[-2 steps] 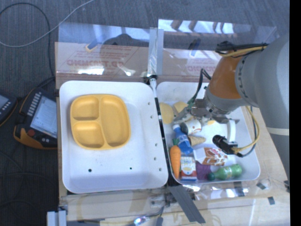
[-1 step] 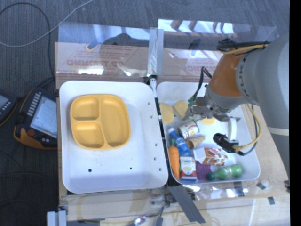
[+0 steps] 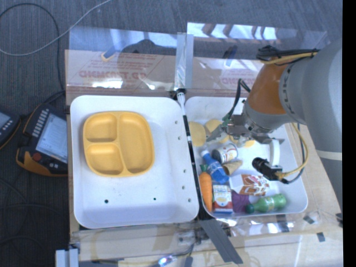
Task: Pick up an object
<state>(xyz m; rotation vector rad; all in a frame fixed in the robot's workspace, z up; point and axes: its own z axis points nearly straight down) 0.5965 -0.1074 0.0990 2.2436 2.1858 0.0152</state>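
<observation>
1. The grey arm (image 3: 311, 88) reaches in from the right, its orange band (image 3: 266, 90) just above the wrist, and the claw (image 3: 240, 133) is down low over the right bin (image 3: 297, 202).
2. From where I stand I cannot tell how the claw is set; the wrist covers it, and I see nothing clearly held.
3. Right below the claw sits a small white cup (image 3: 228, 152) on its side, very near, though contact is unclear.
4. Just left of the claw lie pale yellow pieces (image 3: 198, 131), up against the bin's left wall.
5. Below and slightly left of the claw there's a blue bottle (image 3: 214, 168), and further down an orange carrot (image 3: 206, 189) along the left wall.
6. Beside the carrot, well below the claw, a small juice carton (image 3: 222, 198) stands by a purple item (image 3: 241, 200).
7. Below the claw and a touch right lies a white and red packet (image 3: 253, 183); beneath that, a green bottle (image 3: 270, 203) lies near the bin's front edge.
8. Far left of the claw, the left bin (image 3: 100, 204) carries a yellow divided tray (image 3: 118, 142), well apart from the arm.
9. Further left again, off the counter, a handheld control pendant (image 3: 47, 141) rests on the grey floor (image 3: 33, 49).
</observation>
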